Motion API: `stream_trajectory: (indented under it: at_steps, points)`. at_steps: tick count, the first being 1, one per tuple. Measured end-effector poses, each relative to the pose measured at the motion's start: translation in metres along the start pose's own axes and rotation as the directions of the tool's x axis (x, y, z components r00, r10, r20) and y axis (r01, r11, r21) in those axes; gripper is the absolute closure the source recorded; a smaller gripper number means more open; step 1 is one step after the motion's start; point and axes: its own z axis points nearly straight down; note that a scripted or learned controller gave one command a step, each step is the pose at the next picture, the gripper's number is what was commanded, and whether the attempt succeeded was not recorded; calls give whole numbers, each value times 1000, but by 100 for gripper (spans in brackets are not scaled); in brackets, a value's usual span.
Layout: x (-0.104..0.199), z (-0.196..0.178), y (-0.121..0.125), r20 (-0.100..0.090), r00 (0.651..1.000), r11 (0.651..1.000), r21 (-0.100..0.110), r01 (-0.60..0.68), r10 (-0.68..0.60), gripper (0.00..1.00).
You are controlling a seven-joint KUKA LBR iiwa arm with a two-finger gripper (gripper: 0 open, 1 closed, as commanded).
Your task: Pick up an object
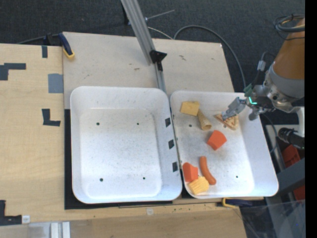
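The right bin (257, 148) holds several toy foods. Along its back lie a yellow cheese block (189, 108), a tan cylinder (204, 121) and a brown-orange pizza slice (228, 121). An orange-red block (216, 140) sits mid-bin. Near the front left corner are a red sausage (207, 170), a red-orange piece (189, 172) and a yellow ridged piece (199, 185). My gripper (232, 111) reaches in from the right and hangs just over the pizza slice, its tip at the slice's back edge. I see nothing lifted off the bin floor.
The left bin (79, 133) stands beside the right one, sharing a middle wall. A slanted metal pole (141, 26) rises behind the bins. The arm's orange band (292, 53) is at the far right, above the right bin's edge.
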Motion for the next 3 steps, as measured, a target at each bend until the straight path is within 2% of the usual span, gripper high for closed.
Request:
stream_trajectory:
  at_steps: [1, 3]
  points:
    - [0, -2, 1, 1, 1000, 1000, -4, 1, -1, 0]
    - [8, 110, 15, 1, 1000, 1000, 2, 1, -1, 0]
